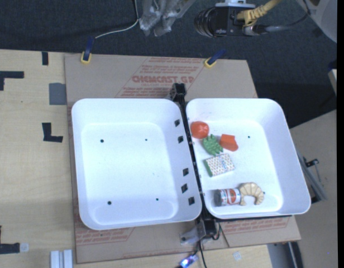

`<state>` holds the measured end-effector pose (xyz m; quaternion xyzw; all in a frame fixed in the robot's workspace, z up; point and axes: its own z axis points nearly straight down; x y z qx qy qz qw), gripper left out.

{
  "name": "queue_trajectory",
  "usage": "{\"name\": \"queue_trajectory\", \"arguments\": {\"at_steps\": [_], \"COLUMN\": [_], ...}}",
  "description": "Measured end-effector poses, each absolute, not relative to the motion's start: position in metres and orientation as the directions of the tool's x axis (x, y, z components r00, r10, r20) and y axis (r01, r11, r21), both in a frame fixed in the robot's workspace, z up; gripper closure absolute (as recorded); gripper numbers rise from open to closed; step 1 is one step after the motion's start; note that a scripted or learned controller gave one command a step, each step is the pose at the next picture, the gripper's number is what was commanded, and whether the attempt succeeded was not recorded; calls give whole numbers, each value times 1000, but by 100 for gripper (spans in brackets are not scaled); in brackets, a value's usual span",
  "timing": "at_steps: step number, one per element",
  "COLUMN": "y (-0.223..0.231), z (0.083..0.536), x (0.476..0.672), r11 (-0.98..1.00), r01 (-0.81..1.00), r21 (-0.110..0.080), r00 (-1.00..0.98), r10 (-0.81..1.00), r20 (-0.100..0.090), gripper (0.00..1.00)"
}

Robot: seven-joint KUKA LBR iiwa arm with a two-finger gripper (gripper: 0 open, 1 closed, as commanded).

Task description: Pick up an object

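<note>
Six items lie in the right bin (283,149), all crowded toward its left wall at the middle of the frame; the left bin (82,149) sits beside it, joined along a hinge line. Entry one: a red tomato-like ball (200,129), uppermost, just beside the dividing wall. Entry two: a green leafy piece (212,145), touching or nearly touching the ball's lower side. Entry three: a red-orange wedge (229,142), just right of the green piece. Entry four: a speckled pale block (219,164), tilted, below the green piece. Entry five: a small can (227,197) on its side, low in the bin. Entry six: a tan croissant shape (252,193), touching the can's right end. My pincer (161,13) hangs at the top of the frame, left of centre, over dark floor beyond the cardboard, well apart from every item; whether its fingers are spread or pressed together I cannot tell, since it reads as a grey blur. My judgement for the step in hand: pick the speckled block or the wedge, as each has free space on two sides; avoid the ball, which sits too close to the wall, and the can, which may roll. I would descend straight down, fingers astride the narrow dimension.
</note>
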<state>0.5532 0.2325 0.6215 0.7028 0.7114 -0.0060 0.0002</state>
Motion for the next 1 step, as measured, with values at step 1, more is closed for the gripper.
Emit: {"name": "queue_trajectory", "arguments": {"at_steps": [1], "y": [233], "z": [631], "x": [553], "r11": [13], "r01": [1000], "r21": [-9], "r00": [-13], "r10": [1000], "r20": [-9], "gripper": [100]}}
